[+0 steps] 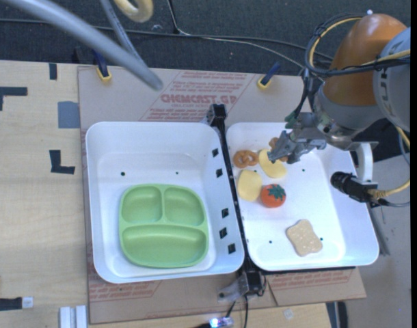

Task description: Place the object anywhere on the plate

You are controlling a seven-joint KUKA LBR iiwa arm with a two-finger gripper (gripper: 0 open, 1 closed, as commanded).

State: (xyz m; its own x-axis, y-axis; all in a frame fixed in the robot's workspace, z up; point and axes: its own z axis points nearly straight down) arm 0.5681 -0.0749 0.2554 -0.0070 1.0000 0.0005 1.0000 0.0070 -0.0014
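Green plate (pixel 164 225) bare, nothing placed. Gripper (pixel 282 150) low over yellow toy food (pixel 273 165) beside pretzel (pixel 245 158); finger state: cannot tell. Grasp, transfer remain.

A green plate (pixel 164 225) in a white bin (pixel 99 183); red tomato (pixel 273 195), tan cracker (pixel 304 238).

Two white bins (pixel 99 183); one green plate (pixel 164 225); five food items (pixel 273 195); one claw (pixel 285 149).
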